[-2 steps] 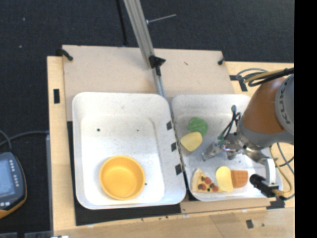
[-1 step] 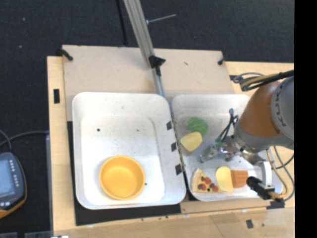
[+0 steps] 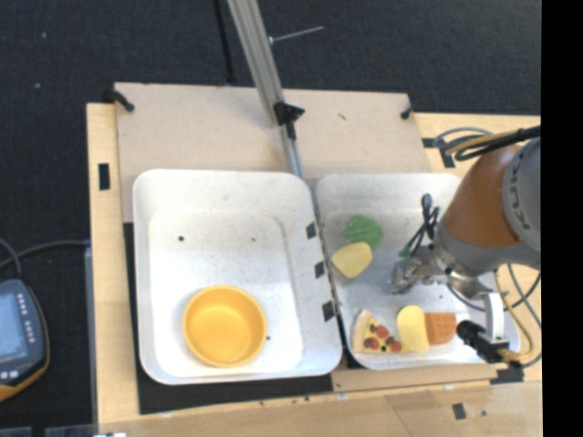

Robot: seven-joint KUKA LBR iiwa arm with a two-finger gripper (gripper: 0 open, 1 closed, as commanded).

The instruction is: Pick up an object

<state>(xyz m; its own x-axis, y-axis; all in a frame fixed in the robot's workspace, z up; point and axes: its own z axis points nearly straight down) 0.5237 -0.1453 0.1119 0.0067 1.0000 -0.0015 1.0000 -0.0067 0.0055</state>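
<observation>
With no object yet seen lifted, the gripper (image 3: 407, 276) is pictured low in the right bin (image 3: 392, 194), its opening impossible to judge, just right of a smooth yellow lemon-like piece (image 3: 352, 259), with a green leafy lump (image 3: 363, 228) above and a pizza slice (image 3: 376, 333) below that piece.

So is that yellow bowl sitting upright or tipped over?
Upright: the yellow bowl rests in the left bin with its round opening facing up.
</observation>
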